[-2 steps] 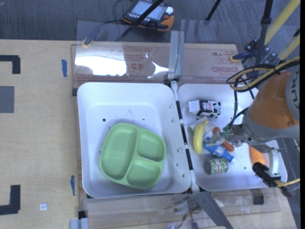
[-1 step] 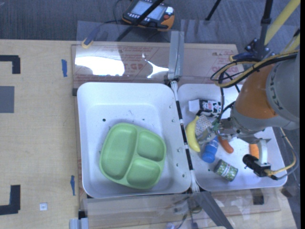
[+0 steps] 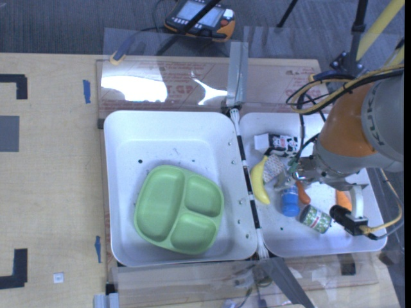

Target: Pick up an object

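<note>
Wooden worktop (image 3: pixel 51 172), bearing two white bins side by side. Left bin (image 3: pixel 122 127): one green divided plate (image 3: pixel 180 210). Right bin (image 3: pixel 321 249): one banana (image 3: pixel 259 183) along the left wall, one blue bottle (image 3: pixel 290 203), one small green-banded jar (image 3: pixel 314 219), one orange piece (image 3: pixel 343 199), one white-and-black packet (image 3: pixel 277 142) near the far wall, all crowded together. My gripper (image 3: pixel 294 172): one, low in the right bin between banana and blue bottle; I cannot tell how far open it is or whether it has hold of anything. Handling note: the things lie close, so I judge it best to centre on a single one, likely the bottle, close across its narrow width, check the hold, then lift straight up clear of its neighbours.
</note>
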Tool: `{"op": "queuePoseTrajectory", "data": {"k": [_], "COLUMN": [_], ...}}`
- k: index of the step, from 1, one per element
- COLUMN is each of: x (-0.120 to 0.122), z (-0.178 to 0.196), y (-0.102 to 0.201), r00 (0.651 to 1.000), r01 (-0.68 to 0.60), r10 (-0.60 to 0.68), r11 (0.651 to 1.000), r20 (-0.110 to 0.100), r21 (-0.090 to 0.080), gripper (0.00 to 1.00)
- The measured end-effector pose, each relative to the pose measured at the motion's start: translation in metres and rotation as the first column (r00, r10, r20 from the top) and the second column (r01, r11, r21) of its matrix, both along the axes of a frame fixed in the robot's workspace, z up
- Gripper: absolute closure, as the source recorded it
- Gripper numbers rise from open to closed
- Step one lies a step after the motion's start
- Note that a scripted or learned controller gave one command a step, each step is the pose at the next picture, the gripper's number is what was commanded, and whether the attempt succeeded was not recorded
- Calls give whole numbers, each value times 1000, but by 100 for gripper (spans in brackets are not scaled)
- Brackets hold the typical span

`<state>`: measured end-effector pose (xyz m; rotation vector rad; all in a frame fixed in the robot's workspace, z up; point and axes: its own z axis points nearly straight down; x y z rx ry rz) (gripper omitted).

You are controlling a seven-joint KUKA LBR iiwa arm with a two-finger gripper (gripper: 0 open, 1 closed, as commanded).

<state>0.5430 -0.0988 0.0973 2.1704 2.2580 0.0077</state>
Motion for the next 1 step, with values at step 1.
{"op": "queuePoseTrajectory", "data": {"k": [1], "x": [43], "z": [87], "y": [90], "r00": [1000], "r01": [-27], "r10": [27], "r11": [1000], "r20": [-11], "r21": [3], "gripper": [100]}}
